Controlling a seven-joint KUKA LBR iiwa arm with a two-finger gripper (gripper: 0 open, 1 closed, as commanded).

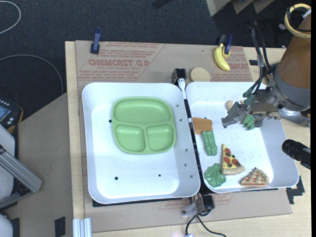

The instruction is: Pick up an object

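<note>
The gripper (pixel 240 116) hangs over the upper part of the right bin (pixel 276 154), reaching in from three o'clock, with a small green piece (pixel 250 121) just beside its dark fingers; I cannot tell whether that piece sits between them, nor how wide they stand. At about ten o'clock from the gripper a small tan bit (pixel 229 104) lies near the bin's top edge. Toward eight o'clock lie an orange piece (pixel 202 125) and, just below it, a green pickle-like toy (pixel 210 143). Farther down, at six o'clock, a pizza slice (pixel 230 161) touches a leafy green toy (pixel 214 175), and a second slice (pixel 255 177) lies near the bin's bottom rim. The left bin (pixel 98 167) holds a green divided tray (pixel 144 124). Beyond the bins, at twelve o'clock, a banana (pixel 221 58) and a tan disc (pixel 200 74) rest on the board (pixel 123 58).
</note>
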